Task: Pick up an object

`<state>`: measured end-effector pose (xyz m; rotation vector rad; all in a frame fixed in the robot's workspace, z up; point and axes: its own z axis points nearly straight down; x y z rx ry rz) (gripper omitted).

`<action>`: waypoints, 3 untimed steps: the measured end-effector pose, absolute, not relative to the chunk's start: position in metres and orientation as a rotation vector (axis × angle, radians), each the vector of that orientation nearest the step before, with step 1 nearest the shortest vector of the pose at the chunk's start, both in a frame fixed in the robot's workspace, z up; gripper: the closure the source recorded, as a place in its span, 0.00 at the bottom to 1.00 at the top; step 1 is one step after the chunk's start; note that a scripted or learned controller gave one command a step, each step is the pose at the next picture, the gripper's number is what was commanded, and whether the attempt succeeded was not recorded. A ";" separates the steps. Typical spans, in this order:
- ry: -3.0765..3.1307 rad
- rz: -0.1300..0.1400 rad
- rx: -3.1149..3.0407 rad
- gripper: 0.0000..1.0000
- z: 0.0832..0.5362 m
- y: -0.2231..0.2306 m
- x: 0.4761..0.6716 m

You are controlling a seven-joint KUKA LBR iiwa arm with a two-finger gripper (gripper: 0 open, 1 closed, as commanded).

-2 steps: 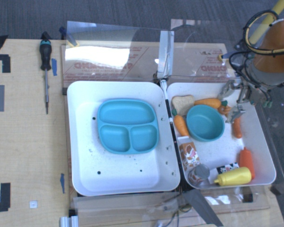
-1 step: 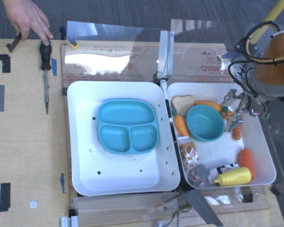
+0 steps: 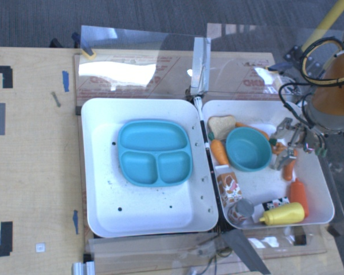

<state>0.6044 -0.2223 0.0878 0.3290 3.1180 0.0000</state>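
Note:
The right bin (image 3: 327, 202) holds several objects: a blue bowl (image 3: 249, 148), a slice of bread (image 3: 221, 125), an orange carrot (image 3: 219, 152), a brown patterned packet (image 3: 230, 188), a yellow squeeze bottle (image 3: 282, 213) lying on its side, and a red-orange piece (image 3: 298, 192). My gripper (image 3: 289, 146) hangs over the right half of this bin, just right of the bowl's rim. A small orange item (image 3: 288, 172) lies directly below it. Whether anything sits inside the gripper is unclear from this angle.
The left bin (image 3: 97, 153) carries a blue divided plate (image 3: 155, 152). A clear plastic wall (image 3: 200, 67) stands behind both bins. The arm's orange band (image 3: 335, 93) and black cables (image 3: 298, 96) hang over the right bin's far right corner.

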 end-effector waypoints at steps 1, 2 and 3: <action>3.117 -0.002 0.319 0.00 0.088 -0.224 0.567; 3.091 -0.023 0.446 0.00 0.091 -0.195 0.648; 3.091 -0.037 0.446 0.00 0.092 -0.192 0.644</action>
